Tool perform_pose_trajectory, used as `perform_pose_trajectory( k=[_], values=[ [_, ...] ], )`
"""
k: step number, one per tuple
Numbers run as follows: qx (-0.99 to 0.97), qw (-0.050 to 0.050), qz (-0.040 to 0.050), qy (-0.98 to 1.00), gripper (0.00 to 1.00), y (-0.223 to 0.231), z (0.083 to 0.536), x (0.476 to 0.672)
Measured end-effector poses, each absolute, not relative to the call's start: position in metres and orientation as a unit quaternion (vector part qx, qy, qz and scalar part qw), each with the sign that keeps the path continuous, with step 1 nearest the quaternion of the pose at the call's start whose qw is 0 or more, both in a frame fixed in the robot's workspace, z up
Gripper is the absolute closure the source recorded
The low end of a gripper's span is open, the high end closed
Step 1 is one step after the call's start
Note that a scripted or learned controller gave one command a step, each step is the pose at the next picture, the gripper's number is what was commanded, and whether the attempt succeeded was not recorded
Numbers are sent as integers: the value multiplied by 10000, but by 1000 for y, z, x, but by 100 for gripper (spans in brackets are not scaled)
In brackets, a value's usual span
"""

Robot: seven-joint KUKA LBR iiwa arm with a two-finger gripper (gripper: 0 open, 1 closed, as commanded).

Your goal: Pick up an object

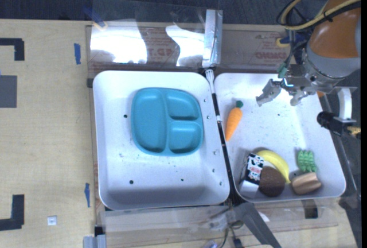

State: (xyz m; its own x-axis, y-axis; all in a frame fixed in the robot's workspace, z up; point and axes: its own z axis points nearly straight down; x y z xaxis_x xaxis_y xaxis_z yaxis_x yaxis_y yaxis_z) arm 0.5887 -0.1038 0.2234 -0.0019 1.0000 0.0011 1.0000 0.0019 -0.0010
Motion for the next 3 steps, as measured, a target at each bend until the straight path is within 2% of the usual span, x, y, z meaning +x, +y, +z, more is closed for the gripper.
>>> perform_pose_trajectory(
  k=[1,2,3],
  values=[
    [-7064,7,0,-7078,0,-104,223,589],
    [-6724,9,1,-7402,0,-39,183,627],
    [-7155,11,1,-6986,0,-41,199,586]
  ],
)
